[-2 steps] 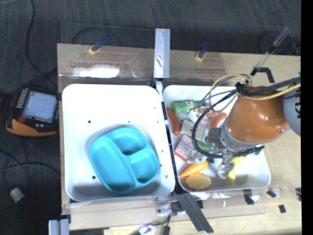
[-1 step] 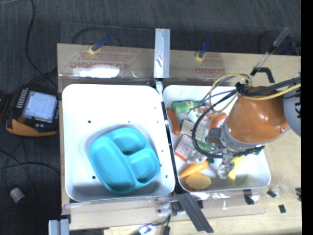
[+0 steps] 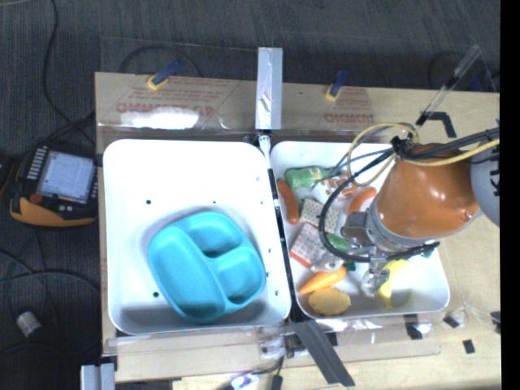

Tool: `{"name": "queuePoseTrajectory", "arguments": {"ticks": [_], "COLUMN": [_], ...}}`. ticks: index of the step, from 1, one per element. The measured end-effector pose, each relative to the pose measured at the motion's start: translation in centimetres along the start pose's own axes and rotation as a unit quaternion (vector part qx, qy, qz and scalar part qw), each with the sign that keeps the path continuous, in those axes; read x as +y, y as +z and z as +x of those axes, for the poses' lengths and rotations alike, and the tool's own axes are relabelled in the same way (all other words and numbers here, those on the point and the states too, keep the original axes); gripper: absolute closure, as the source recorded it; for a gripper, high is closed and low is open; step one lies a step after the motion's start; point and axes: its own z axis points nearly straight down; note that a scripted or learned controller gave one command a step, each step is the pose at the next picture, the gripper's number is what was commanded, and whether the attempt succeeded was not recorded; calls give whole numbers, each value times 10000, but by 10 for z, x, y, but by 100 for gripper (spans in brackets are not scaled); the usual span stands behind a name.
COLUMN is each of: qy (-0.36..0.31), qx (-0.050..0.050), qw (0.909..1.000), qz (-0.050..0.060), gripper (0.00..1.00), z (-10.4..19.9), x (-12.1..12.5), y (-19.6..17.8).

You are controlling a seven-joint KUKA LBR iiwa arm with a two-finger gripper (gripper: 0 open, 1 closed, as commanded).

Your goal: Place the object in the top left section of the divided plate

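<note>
A blue divided plate [image 3: 180,276] lies tilted in the left bin [image 3: 130,177], with one long section and two smaller ones. My gripper [image 3: 374,283] hangs low over the front of the right bin [image 3: 431,295], below the orange wrist band [image 3: 426,197]. It is right beside a yellow toy piece [image 3: 394,275], partly covered by the wrist. An orange carrot [image 3: 321,280] and a brown bun-like piece [image 3: 329,301] lie just left of the gripper. I see nothing held.
More toy food crowds the right bin: a red sausage [image 3: 286,201], a green piece [image 3: 305,177] and a printed packet [image 3: 305,242]. Cables [image 3: 357,169] loop over the bin's back. A raised divider [image 3: 276,218] separates the bins.
</note>
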Motion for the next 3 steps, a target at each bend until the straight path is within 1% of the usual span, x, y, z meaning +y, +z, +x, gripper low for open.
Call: {"name": "queuePoseTrajectory", "arguments": {"ticks": [1,2,3], "qy": [0,94,114], "qx": [0,33,11], "qw": [10000,9999,9999], "qz": [0,-61,-25], "gripper": [0,0,100], "z": [0,0,-1], "x": [0,-20,-22], "y": [0,2,-10]}}
